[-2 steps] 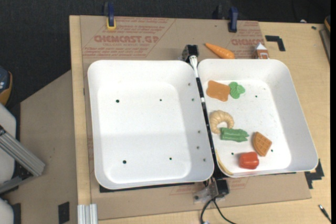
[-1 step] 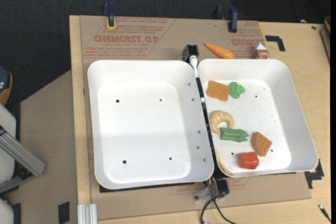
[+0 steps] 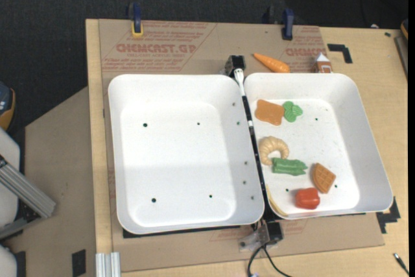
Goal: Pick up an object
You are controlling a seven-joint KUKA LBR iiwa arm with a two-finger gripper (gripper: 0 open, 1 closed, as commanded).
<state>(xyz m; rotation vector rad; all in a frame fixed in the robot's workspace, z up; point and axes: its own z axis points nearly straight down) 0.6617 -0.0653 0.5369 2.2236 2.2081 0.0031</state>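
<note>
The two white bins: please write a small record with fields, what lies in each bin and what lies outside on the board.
right bin: orange slab, green leafy piece, croissant, green pod, waffle piece, red piece
left bin: bare white floor with dark dots
outside, behind right bin: carrot, small bottle
touching: orange slab and green leafy piece; croissant and green pod

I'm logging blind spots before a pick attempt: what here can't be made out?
- Flat tan piece, camera view: tucked against the right bin's near-left wall, mostly hidden by the rim.
- Small bottle behind that bin: too small to identify.
- Orange-brown slab and green piece: touching or apart, unclear.
</note>
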